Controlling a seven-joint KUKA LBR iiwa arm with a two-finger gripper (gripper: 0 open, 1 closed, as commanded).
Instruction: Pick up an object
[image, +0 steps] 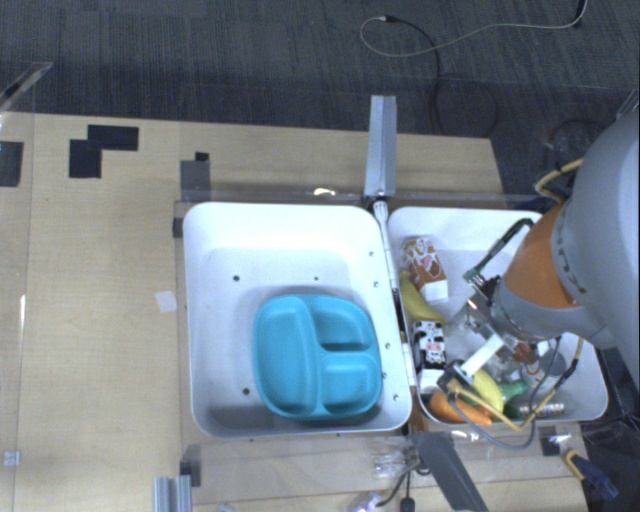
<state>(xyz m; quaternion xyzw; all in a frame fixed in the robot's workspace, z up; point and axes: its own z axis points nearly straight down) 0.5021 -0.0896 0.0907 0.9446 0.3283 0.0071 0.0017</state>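
My gripper (487, 345) hangs low over the front half of the right bin (470, 225), under the grey arm and its orange band. Right below it lies a cluster of toy food: an orange carrot (458, 406), a yellow piece (486, 389) and a green piece (516, 397). To its left sits a small black-and-white item (430, 344). A yellow banana (411, 294) lies along the bin's left wall. Behind the banana is a brown-and-white bottle (426, 264). I see nothing held in the gripper.
The left bin (230, 250) holds a blue divided plate (317, 353) in its front half. A metal divider post (381, 150) stands between the bins at the back. The arm covers the right bin's right side.
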